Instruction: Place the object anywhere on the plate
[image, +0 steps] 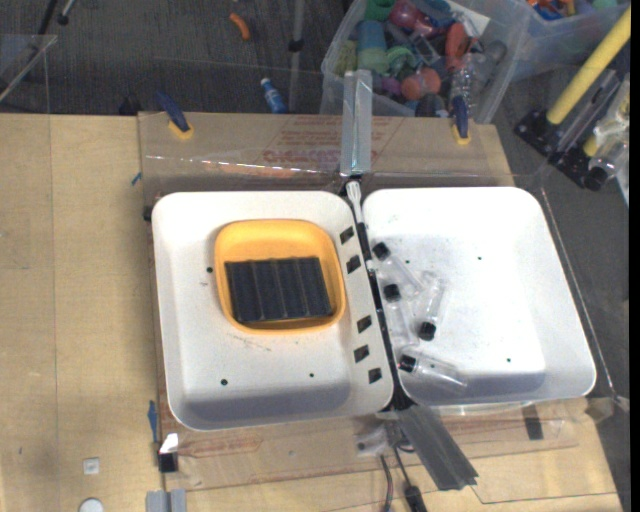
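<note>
Dark ribbed block (278, 288) on orange plate (238, 242) | left bin (195, 370)

Black ridged block (278, 289) on yellow plate (232, 247), left bin (180, 370)

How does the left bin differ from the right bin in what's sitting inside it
The left bin holds one large thing, an orange plate bearing a dark ribbed block; the right bin holds several small clear vials with black caps, scattered near its left wall. Both bins are shallow, white and rounded.
</note>
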